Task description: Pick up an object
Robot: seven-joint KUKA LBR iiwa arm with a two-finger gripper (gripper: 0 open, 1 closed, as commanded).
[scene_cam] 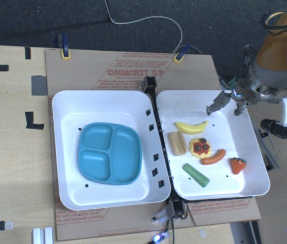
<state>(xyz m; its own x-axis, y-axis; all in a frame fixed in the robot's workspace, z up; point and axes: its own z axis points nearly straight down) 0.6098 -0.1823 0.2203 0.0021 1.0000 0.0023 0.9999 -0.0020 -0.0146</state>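
Observation:
The right bin [245, 187] holds several toy foods: a yellow banana [191, 127], a tan bread roll [177, 143], a small pizza slice [200, 147], a red sausage [213, 157], a green cucumber piece [196, 175] and a red pepper [237, 165]. My gripper [228, 105] hangs over the bin's upper right part, above and right of the banana, apart from every object. Its two dark fingers are spread, with nothing between them.
The left bin [62, 105] holds a blue divided plate [109, 153]. A white cable [148, 19] runs across the back of the bench. Blue clamps [63, 43] hold the cardboard sheet at its far edge.

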